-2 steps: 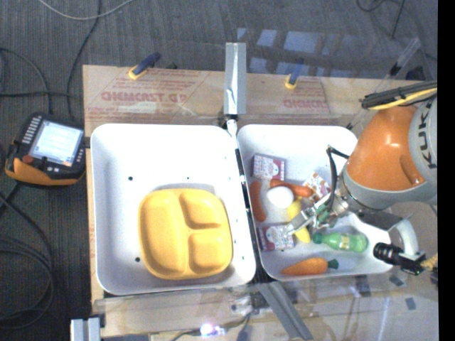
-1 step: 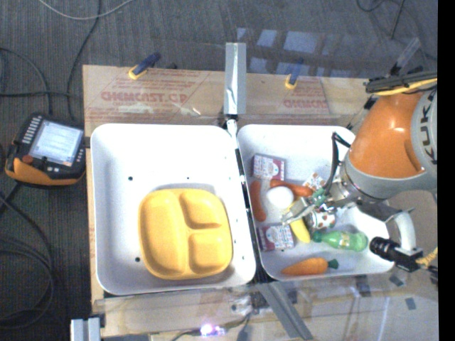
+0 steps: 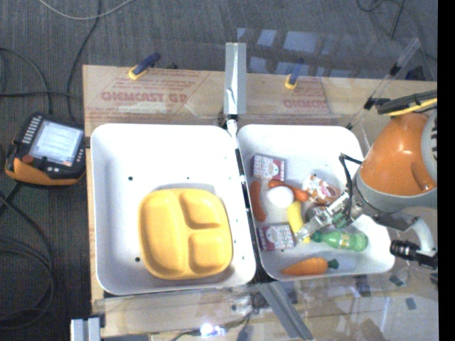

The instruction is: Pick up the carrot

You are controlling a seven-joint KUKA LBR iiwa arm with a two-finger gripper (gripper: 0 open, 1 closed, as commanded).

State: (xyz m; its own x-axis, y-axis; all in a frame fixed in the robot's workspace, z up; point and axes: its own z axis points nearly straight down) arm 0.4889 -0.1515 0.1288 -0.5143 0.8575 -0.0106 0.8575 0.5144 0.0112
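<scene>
Your carrot (image 3: pixel 308 266) lies flat at six o'clock in the right bin (image 3: pixel 370 261) (leafy end pointing three o'clock). The gripper (image 3: pixel 321 220) hangs above it toward twelve, beside a green bottle (image 3: pixel 344 240); its grasp state can't be told.

The bench (image 3: pixel 142 94) (brown surface, printed lettering) carries two white bins: left bin (image 3: pixel 114 190) and right bin (image 3: pixel 320 137), side by side.
</scene>
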